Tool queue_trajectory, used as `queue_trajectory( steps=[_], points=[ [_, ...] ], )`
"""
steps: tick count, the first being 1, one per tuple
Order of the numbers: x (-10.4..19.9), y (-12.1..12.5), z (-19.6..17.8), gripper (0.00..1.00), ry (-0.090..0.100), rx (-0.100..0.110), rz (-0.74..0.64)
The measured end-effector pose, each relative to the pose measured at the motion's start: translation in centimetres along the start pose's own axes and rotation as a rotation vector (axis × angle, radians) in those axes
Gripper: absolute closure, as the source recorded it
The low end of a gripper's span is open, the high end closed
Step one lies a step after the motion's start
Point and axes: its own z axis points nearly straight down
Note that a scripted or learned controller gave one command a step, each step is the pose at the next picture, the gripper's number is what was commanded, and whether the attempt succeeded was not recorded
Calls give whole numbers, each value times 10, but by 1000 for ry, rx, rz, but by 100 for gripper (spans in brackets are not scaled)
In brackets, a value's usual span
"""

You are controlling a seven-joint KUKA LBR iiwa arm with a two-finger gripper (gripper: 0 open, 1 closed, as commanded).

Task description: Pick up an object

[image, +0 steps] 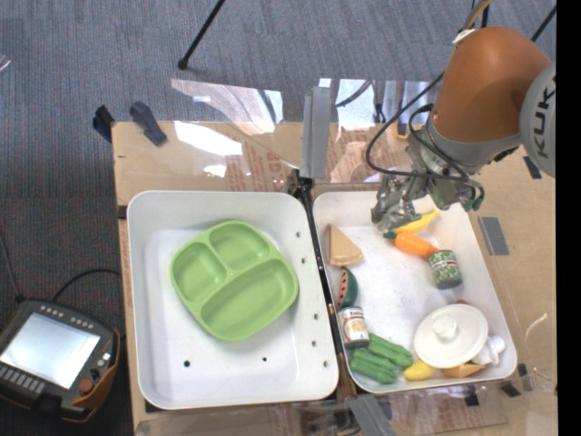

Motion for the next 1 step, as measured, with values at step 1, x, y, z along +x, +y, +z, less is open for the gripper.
queue_trajectory(
  steps=[1],
  points=[
    [-3,14,33,100,2,-1,-172]
  ],
)
